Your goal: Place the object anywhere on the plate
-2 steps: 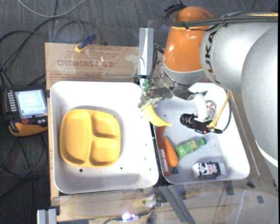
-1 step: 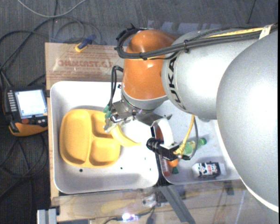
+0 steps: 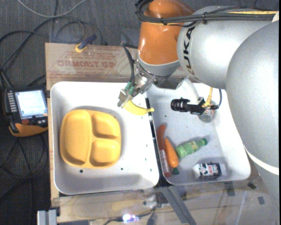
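Note:
A yellow divided plate (image 3: 90,137) lies in the left bin (image 3: 61,90), toward its left side. My gripper (image 3: 125,97) hangs over the left bin's back right corner, to the upper right of the plate. A small yellow banana (image 3: 138,109) is between its fingers, with its upper end at the fingertips. The fruit stretches to the right over the divider between the two bins. The gripper is shut on it. The plate's three compartments hold nothing.
The right bin (image 3: 234,170) holds an orange carrot (image 3: 171,153), a green bottle (image 3: 191,147), a small black-and-white box (image 3: 209,170) and a thin red item (image 3: 162,131). The arm's bulk covers the back right. A cardboard sheet (image 3: 84,64) lies behind the left bin.

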Controlling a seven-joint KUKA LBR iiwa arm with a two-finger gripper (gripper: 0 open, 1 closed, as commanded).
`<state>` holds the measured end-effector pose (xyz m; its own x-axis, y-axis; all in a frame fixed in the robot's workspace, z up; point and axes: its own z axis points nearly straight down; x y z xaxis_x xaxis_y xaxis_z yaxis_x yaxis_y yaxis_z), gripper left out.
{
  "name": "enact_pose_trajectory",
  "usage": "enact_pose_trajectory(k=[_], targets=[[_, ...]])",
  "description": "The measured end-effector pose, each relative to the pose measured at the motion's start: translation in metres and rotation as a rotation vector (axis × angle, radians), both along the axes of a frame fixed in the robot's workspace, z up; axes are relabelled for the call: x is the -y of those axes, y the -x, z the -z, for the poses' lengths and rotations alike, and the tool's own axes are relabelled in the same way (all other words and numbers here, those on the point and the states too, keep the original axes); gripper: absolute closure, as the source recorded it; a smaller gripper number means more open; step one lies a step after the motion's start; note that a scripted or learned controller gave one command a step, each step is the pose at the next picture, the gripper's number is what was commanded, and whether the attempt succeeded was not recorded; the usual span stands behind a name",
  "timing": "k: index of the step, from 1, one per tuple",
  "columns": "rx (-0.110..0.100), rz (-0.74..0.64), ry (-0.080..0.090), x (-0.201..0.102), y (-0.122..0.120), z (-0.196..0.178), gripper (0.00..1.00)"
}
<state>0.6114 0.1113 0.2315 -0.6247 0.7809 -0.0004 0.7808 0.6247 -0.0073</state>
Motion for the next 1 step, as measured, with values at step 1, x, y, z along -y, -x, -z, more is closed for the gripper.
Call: enact_pose_trajectory(k=[1], targets=[[-0.003, -0.007, -0.003, -0.06, 0.0459, 0.0254, 1.0]])
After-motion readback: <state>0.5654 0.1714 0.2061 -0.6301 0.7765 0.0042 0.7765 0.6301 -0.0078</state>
